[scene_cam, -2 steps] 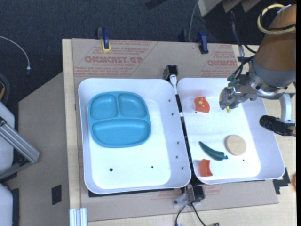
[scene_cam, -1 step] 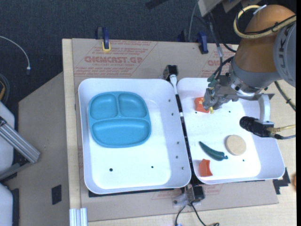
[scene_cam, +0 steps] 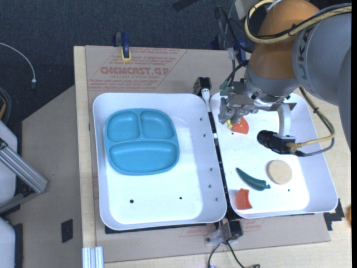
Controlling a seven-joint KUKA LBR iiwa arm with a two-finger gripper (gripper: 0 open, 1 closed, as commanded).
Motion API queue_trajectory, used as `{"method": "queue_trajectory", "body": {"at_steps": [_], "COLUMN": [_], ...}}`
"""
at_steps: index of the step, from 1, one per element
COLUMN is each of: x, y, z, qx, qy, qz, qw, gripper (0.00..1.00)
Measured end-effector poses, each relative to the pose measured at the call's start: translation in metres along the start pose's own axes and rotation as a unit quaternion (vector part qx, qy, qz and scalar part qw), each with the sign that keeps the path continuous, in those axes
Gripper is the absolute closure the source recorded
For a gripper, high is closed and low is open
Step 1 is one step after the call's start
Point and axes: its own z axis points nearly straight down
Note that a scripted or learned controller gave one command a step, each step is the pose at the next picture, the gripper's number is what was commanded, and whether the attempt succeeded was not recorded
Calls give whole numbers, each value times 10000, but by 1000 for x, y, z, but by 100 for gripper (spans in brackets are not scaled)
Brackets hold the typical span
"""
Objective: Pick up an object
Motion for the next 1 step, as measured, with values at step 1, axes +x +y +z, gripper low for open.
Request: {"method": "queue_trajectory", "body": {"at_steps": [1], "x": [50], "y": [13], "z": [10], "qx": [4], "qy": [6], "qz": [1], "qw": [10000], "gripper": [100]}}
